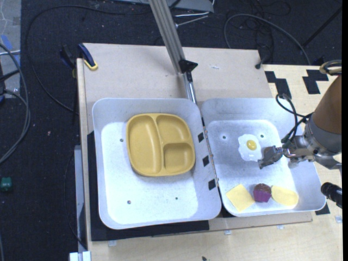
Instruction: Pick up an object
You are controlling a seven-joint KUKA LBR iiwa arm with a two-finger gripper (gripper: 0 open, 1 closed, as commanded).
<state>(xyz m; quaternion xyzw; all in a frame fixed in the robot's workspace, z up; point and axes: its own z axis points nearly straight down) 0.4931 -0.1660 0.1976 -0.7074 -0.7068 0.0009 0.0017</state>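
From above, my gripper (268,157) hangs low in the right bin (228,130), reaching in from the right side, just beside the fried egg (249,146) and on its right. Whether I touch the egg I cannot tell, and nothing shows between my fingers. The dark tip is too small and blurred for me to tell how it is set.

The egg lies white with a yellow yolk in the middle of this bin. Toward the near wall sit three more things in a row: a yellow slice (240,197) on the left, a purple round piece (262,192) in the middle, touching or just beside the slice, and a second yellow piece (285,196) on the right. They lie apart from my gripper, below it in the view. My own wrist and cabling cross the bin's right rim.

The left bin (109,173) holds a yellow divided plate (160,144) with three compartments, well apart from me. A grey metal pole (168,29) slants down from the top to the gap between the bins. On the bench's far left corner rests a blue and yellow clamp (87,57).
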